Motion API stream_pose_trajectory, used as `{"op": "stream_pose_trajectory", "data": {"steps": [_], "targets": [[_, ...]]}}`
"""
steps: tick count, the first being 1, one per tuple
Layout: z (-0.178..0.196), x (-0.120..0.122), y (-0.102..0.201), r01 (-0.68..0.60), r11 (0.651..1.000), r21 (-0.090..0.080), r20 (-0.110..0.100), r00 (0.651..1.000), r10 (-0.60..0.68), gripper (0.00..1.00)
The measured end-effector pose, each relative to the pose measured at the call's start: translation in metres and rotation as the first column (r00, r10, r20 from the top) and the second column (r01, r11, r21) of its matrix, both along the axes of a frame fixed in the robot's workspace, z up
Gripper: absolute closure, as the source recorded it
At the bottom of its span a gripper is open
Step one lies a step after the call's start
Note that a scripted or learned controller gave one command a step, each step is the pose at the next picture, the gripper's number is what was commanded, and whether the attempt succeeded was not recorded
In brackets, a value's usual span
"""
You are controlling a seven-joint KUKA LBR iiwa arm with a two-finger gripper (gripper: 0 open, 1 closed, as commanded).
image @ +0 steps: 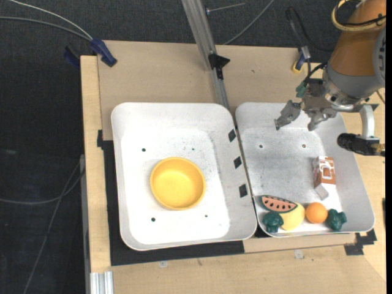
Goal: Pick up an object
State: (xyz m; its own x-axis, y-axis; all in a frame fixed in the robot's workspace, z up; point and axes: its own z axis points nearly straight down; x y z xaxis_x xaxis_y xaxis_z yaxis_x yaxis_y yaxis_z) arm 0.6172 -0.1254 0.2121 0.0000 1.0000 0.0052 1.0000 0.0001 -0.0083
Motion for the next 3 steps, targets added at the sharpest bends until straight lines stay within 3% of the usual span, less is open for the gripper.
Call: {"op": "stream_pose_trajectory", "data": {"steps": [2, 3], "targets": [[-0.112, -0.006, 0.012, 0.001, 1.000, 0.000, -0.009, 1.000, -0.001, 0.00], [-0.094, -0.003, 0.012, 0.002, 1.000, 0.001, 0.001, 1.000, -0.002, 1.00]]}}
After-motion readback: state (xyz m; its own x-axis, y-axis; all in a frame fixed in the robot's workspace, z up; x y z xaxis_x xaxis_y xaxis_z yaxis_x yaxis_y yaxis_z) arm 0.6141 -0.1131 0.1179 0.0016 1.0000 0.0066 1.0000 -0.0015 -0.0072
